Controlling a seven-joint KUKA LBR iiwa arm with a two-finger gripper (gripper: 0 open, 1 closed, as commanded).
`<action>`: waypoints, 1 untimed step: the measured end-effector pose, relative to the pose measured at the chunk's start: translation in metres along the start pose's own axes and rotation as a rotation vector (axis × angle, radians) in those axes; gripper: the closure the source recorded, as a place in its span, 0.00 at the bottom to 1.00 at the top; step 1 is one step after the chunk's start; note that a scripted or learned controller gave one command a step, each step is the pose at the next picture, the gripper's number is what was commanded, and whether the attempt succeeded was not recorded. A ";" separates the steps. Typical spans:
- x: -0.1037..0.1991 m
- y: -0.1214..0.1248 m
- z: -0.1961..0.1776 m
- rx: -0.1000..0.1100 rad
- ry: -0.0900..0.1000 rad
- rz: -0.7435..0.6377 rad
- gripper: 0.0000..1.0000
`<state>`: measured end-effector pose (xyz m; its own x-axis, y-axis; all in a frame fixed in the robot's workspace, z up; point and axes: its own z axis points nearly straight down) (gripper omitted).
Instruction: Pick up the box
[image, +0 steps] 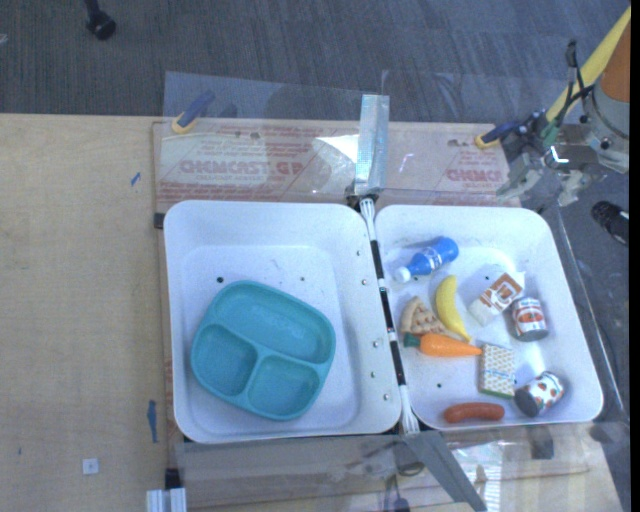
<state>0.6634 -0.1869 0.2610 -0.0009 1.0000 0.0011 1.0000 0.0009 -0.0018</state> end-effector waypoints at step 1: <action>0.020 -0.033 0.127 -0.001 -0.001 -0.217 0.00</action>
<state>0.6304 -0.1666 0.1339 -0.2157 0.9765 0.0004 0.9765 0.2157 -0.0004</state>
